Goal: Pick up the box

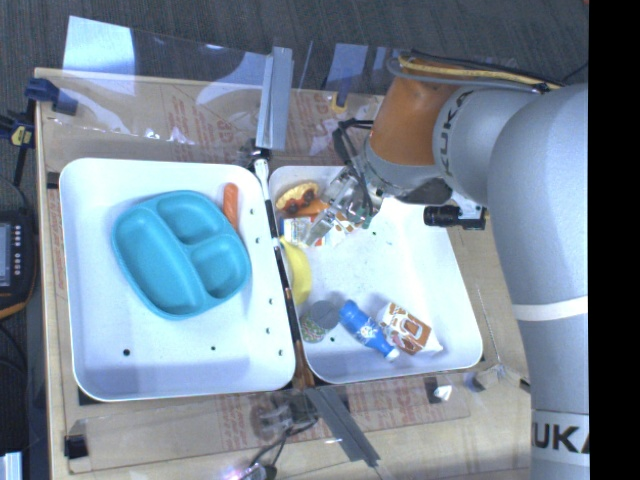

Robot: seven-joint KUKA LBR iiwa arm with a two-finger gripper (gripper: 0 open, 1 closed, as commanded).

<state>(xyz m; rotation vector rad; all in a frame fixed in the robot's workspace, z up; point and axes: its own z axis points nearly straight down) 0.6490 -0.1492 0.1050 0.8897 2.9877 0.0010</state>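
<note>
Box [408, 328]: small printed carton, lay flat in right bin [450, 278], well below gripper [345, 208], toward near rim, touching blue bottle [362, 328]. Judged light, crushable; best pinched across narrow sides. Gripper state could not be told.

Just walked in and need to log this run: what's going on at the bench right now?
The grey KUKA arm reaches in from the right, its gripper low over the far-left corner of the right bin, among some small items there. The box, a small brown-and-white carton, lies near that bin's front edge beside a blue bottle, well away from the gripper. The left bin holds a blue divided tray and a carrot.
</note>
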